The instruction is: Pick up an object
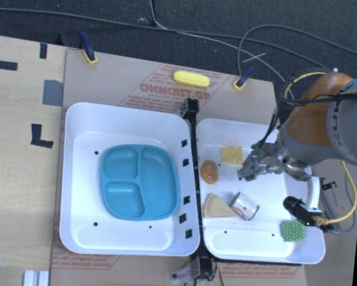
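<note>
Gripper (pixel 250 170) hovers low at right bin (pixel 310 253) centre, beside cheese (pixel 231 154); finger state cannot be told; nothing visibly held; pick not yet done.

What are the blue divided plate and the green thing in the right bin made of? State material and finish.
Blue divided plate: likely moulded plastic, smooth, with a soft sheen and rounded compartment ridges. Green thing: bumpy, matte surface, possibly a plastic or rubber toy; too small to be sure.

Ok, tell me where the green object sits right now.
The green object lies in the right bin, near its front right corner, right of the small can and below the gripper.
</note>
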Robot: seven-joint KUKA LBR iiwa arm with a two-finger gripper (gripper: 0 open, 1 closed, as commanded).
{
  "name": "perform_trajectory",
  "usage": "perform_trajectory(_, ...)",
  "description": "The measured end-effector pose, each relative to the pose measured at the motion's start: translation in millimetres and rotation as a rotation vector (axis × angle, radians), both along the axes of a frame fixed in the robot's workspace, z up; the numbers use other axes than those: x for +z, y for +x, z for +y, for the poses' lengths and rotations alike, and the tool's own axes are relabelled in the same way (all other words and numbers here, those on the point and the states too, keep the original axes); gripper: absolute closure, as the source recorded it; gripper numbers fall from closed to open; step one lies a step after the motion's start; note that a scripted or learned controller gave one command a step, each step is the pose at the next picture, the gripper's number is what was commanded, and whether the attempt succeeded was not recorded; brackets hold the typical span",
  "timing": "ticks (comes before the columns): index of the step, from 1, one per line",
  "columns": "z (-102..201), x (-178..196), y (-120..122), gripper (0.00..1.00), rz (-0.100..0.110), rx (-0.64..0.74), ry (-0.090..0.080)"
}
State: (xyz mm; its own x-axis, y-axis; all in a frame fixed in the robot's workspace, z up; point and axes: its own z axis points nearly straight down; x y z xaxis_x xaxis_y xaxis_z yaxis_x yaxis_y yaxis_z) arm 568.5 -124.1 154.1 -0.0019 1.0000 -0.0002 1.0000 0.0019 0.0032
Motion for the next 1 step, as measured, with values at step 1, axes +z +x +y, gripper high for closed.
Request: perform_trajectory(1, -4.4, 62.0, -1.1, 1.00, -0.001, -0.001, -0.001)
